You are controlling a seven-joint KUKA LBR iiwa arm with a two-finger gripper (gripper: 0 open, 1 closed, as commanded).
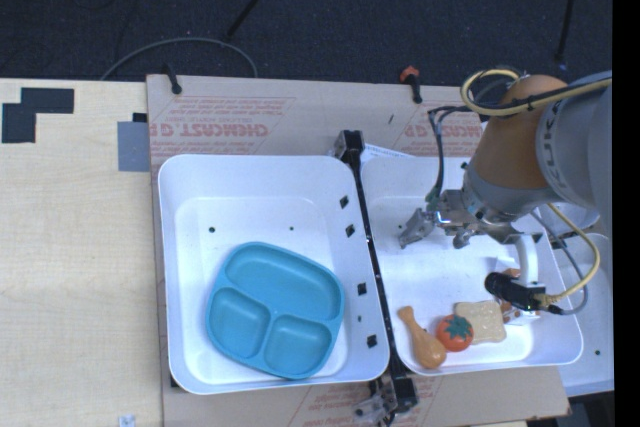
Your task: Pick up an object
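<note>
In the right bin (560,347), along its near wall, lie a tan toy drumstick (424,339), a red tomato-like toy (455,333) and a slice of toy toast (483,320), all close together. My gripper (437,231) hangs over the bin's middle, up and to the left of these toys and apart from them. Its two grey fingers are spread, and only white bin floor shows between them. The orange-banded wrist (510,150) rises above it and hides part of the bin's far right side.
The left bin (200,205) holds a blue three-compartment plate (275,308). A black divider (362,245) runs between the bins. Yellow and black cables (575,275) loop off the arm over the right bin's right side, with a black piece (510,290) near the toast.
</note>
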